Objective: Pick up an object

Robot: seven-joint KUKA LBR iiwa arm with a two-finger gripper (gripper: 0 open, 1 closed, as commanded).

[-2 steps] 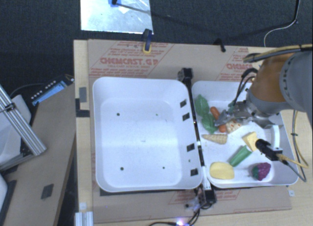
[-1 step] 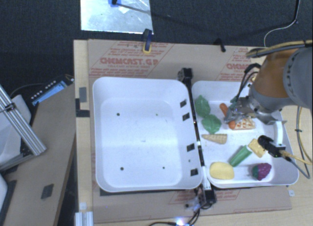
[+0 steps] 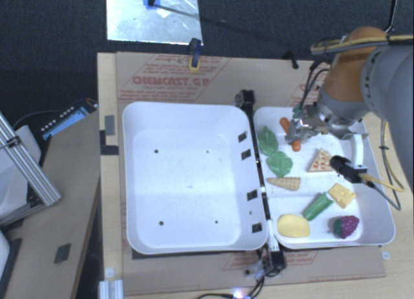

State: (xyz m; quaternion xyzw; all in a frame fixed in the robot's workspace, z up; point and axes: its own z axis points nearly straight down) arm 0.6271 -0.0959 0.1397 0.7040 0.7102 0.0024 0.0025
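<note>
The gripper (image 3: 299,131) hangs over the upper part of the right bin (image 3: 381,226), just beside an orange carrot (image 3: 285,125); whether it is apart or together cannot be told.

Robot arm (image 3: 381,74): a thick, rounded grey shell with a smooth matt finish. An orange band (image 3: 354,65) wraps the segment above the wrist. Below it sits a grey collar, then a small metallic gripper (image 3: 299,131) of silver and dark parts. Thin black cables run along the orange segment; a yellowish cable passes near its top.
</note>
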